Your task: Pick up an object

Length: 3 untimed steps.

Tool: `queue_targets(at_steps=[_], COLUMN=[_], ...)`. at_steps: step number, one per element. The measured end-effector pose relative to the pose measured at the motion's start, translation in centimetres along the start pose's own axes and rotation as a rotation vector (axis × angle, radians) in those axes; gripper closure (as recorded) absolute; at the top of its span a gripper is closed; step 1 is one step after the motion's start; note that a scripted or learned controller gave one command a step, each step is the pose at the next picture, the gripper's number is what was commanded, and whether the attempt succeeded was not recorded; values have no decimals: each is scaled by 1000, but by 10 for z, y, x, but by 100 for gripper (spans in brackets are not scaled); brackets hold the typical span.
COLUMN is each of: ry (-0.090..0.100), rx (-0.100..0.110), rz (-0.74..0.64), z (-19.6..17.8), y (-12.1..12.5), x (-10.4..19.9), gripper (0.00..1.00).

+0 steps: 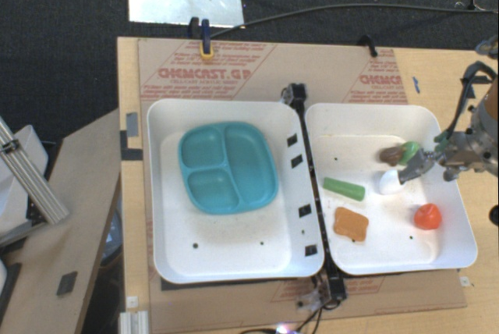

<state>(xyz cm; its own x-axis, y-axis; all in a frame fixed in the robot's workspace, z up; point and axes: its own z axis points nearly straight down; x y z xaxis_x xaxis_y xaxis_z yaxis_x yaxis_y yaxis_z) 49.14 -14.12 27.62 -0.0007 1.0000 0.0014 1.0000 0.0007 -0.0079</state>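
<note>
The right bin (366, 112) holds several small objects. A green cylinder (344, 188) lies near its middle, with an orange flat piece (352, 223) in front of it. A red-orange round object (427, 217) sits near the right wall. A white rounded object (389, 183) lies just below and left of my gripper (412, 167), which reaches in low from the right. A brown and green object (398, 153) lies right beside the gripper's upper side. Whether the gripper touches either object is unclear.
The left bin (226, 108) holds a teal divided plate (228, 167). A black divider with clips (304, 168) runs between the bins. Cardboard (257, 67) lies under both bins, and a cable (351, 11) arcs across the back.
</note>
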Motion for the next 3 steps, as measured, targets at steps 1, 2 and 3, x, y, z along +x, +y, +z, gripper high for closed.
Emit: queue_targets(at_steps=[1,2,3], ry=[-2,-1,-1], rx=[-10,-5,-5], rz=[-3,-1,-1], z=[-5,55,115], y=[2,9,16], x=[0,1,-2], gripper=[0,0,0])
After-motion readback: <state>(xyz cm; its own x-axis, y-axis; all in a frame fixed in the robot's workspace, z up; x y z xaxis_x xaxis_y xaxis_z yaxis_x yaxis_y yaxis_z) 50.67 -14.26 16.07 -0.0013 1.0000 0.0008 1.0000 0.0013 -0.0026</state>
